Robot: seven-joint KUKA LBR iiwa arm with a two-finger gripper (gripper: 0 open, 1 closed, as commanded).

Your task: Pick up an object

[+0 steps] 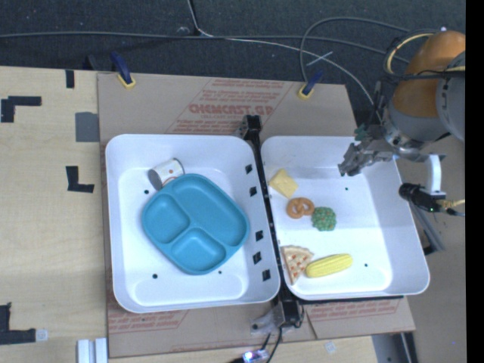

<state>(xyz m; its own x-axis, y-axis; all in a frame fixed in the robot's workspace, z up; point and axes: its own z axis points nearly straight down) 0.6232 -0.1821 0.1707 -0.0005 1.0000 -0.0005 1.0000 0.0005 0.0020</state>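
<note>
Pincer (352,165) hung over right bin (378,225), apart from cheese (283,183) and broccoli (324,218); finger state indeterminable.

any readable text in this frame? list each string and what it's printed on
Red print on the cardboard sheet behind the bins: a large line and smaller lines beneath, too blurred to read reliably.
Mug in the left bin: red mark, too small to read.
Nothing readable on the toy foods or blue tray.

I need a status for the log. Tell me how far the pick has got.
Done: nothing lifted yet. In hand: the gripper sits over the right bin's upper edge. Left: the cheese, pretzel, broccoli, pizza slice and corn all lie on the bin floor.
</note>
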